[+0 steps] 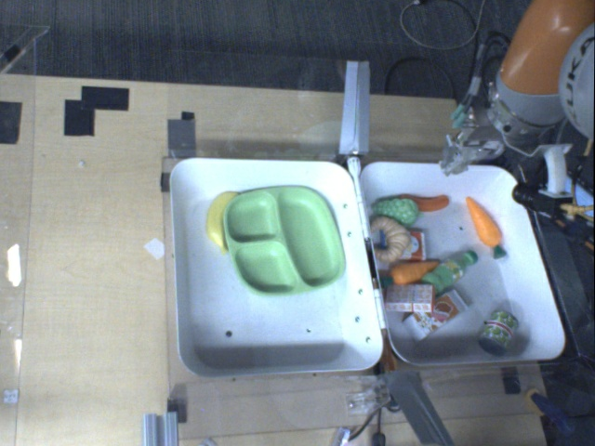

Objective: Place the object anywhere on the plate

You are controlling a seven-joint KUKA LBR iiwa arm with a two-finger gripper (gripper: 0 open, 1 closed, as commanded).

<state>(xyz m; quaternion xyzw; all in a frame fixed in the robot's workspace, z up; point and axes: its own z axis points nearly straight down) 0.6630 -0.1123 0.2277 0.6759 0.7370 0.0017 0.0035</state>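
While the gripper [462, 152] hovers — grip unclear — the carrot [483, 222] lies just below

Before you lies a pale wood-toned table [84, 277], lit evenly from above, with a faint glare patch at its left edge. Beyond its far edge you see dark grey carpeted floor [232, 17]. Black square markers [93, 108] sit on the table's far left. A grey metal bar [354, 110] stands upright at the table's far middle. Black cables [446, 12] loop across the floor at upper right.
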